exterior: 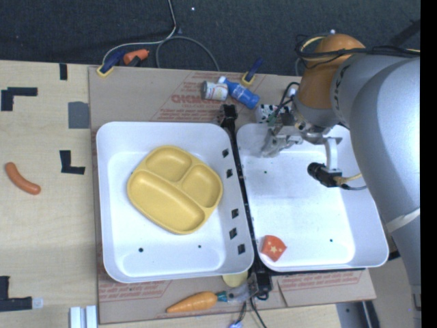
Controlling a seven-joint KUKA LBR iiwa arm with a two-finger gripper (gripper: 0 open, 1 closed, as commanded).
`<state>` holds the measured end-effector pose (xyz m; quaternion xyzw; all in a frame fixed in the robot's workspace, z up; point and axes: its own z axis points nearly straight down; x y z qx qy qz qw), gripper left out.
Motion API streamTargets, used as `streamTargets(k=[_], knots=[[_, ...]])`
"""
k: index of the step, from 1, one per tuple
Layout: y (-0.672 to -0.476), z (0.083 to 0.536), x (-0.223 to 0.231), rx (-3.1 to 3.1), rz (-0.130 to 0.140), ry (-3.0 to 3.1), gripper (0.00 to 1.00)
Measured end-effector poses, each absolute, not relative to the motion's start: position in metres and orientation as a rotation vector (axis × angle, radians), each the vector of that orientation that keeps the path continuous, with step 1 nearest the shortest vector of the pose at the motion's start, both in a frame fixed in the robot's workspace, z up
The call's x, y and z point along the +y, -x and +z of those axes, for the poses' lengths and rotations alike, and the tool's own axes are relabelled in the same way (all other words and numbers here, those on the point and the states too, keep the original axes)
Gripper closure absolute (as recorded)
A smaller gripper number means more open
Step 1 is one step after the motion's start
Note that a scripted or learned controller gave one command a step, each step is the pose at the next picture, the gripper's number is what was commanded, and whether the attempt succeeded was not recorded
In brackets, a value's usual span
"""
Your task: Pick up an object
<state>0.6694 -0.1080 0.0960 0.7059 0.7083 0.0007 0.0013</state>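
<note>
Carrot lies on the bench below the left bin, outside it. Red block sits in the right bin, at its near-left corner, close to the divider; likely the target, nothing else loose in that bin. Yellow tray fills the middle of the left bin. Gripper hangs over the right bin's far-left corner, well apart from the block; its grip cannot be told. To do this well: travel toward the near corner, centre over the block, descend straight, mind the wall. Bottle beyond the bins. Sausage far left of the left bin.
</note>
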Motion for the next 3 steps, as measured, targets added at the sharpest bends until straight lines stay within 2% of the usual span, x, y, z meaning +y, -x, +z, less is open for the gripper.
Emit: streamTargets(k=[1,2,3], knots=[[-0.669,0.095,-0.108,2.224,0.0,-2.216,0.0],[-0.668,0.094,-0.153,2.219,-0.003,-2.224,0.0],[-0.668,0.086,-0.094,2.224,-0.011,-2.211,0.0]])
